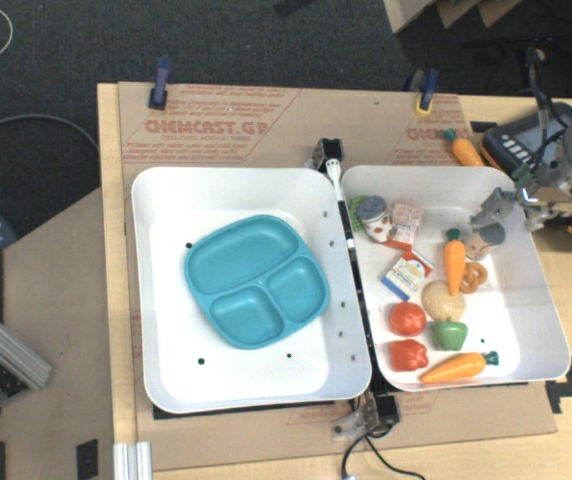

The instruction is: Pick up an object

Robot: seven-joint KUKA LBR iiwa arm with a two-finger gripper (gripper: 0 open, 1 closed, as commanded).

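The right bin (536, 323) holds several toy foods: an orange carrot (454, 265), a pretzel (474, 276), a potato (443, 301), a green pepper (448, 334), a tomato (407, 318), a red pepper (407, 354) and a second carrot (456, 368). A small can (372, 215), a pink-white packet (406, 219) and a blue-white carton (404, 274) lie toward the bin's left side. My gripper (488, 222) hangs over the bin's upper right, just right of the upright carrot. It is open, with nothing between its fingers.
The left bin (156, 268) carries a teal divided plate (256, 280). An orange-handled tool (464, 152) lies on the cardboard behind the right bin. Blue clamps (159, 83) hold the board's back edge. The arm (571, 173) comes in from the right.
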